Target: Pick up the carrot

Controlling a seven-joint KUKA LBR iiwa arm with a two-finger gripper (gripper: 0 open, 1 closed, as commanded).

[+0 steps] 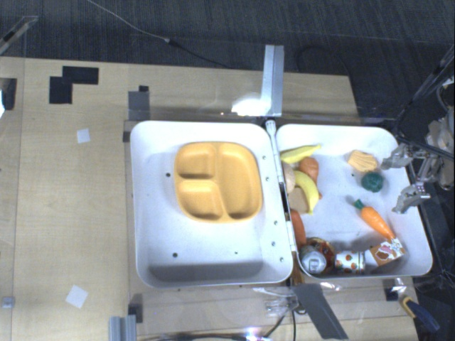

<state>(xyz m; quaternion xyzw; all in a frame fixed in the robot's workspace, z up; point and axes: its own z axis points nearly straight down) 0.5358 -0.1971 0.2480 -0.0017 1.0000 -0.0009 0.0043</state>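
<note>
The carrot is orange with a small green top and lies slanted in the right bin, toward its right side. My gripper hangs at the bin's right edge, just up and right of the carrot, apart from it. Its two fingers are spread open with nothing between them.
In the right bin lie two bananas, an orange-brown fruit, a tan pastry, a dark green ball, a can and wrapped items along the front wall. A yellow divided plate sits in the left bin.
</note>
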